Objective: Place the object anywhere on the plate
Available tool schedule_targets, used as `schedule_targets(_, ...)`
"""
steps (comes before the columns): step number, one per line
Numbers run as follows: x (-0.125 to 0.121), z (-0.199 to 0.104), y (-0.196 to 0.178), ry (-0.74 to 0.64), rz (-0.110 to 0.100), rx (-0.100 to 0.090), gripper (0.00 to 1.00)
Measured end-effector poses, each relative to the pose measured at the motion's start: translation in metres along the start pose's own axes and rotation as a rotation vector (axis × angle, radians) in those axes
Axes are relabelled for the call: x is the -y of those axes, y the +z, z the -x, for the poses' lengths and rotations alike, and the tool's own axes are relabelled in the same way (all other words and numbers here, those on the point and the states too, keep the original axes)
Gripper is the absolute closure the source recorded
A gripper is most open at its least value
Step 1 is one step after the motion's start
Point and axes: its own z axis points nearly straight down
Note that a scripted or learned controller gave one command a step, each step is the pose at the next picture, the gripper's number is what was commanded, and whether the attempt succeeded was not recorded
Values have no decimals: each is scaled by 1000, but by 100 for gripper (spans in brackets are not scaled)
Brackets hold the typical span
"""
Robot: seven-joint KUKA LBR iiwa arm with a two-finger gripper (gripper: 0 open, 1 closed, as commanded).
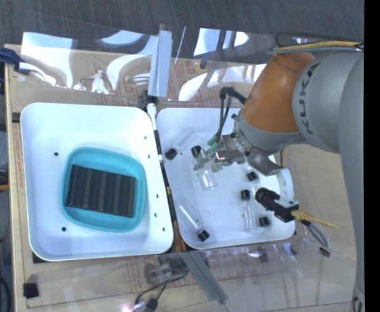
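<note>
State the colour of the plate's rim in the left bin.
Light blue, around a dark ribbed centre: the plate in the left bin, camera view.

Plate (104, 188): teal, rounded-rectangular, dark ribbed centre; lies flat in the left bin. Objects: clear vials with black caps (191, 218), lying scattered on the right bin's floor, well apart from the plate.

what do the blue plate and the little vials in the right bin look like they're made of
Plate: probably matte teal plastic, with a soft even sheen and rounded moulded rim; dark ribbed insert.
Vials: clear glass or plastic, since the white bin shows through; black caps look plastic.
</note>
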Motion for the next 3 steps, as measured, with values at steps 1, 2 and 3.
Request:
schedule_targets(1, -54, -64, 28, 0, -2, -1, 100)
schedule_targets(2, -44, -180, 28, -37, -6, 0, 100)
schedule_targets(3, -44, -179, 28, -37, -6, 0, 0)
